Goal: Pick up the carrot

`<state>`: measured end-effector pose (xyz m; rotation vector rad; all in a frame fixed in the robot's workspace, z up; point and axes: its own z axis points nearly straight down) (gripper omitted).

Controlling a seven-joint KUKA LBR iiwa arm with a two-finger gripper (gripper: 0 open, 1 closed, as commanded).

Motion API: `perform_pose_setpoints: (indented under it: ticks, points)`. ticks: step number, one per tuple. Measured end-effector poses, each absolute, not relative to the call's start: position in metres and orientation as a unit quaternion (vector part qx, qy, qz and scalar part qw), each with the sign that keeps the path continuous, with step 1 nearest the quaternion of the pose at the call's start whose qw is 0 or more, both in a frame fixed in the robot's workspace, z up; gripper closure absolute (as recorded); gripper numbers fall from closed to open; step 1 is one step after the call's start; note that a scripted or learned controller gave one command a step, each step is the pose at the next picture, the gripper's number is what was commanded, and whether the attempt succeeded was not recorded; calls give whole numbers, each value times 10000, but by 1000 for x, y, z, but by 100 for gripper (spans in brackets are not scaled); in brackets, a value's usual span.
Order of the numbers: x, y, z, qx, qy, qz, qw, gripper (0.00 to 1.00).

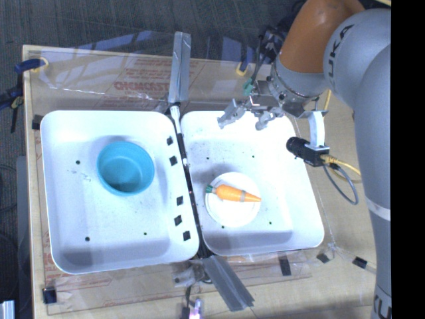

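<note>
One carrot (pixel 234 194) lay on a white plate (pixel 222 212); small, light, rigid and tapered, best gripped across its thick middle. The end effector (pixel 246 116) hovered spread and empty.

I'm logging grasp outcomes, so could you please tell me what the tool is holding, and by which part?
Nothing is held: the tool hangs open over the right bin's far edge, while the orange carrot lies on the small round white plate.
</note>
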<state>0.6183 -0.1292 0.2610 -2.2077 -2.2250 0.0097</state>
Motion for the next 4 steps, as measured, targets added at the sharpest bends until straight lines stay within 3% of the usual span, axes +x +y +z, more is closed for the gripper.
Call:
perform_pose_setpoints:
  ticks: [1,2,3,4]
  points:
    - [557,-135,167,-6917,-7222,30,37,0]
    - [511,-163,102,-6091,-7930,-74,-123,0]
    - [511,-164,106,-6077,-7941,-56,-95,100]
    - [527,-123,183,-6789,-7342,26,32,100]
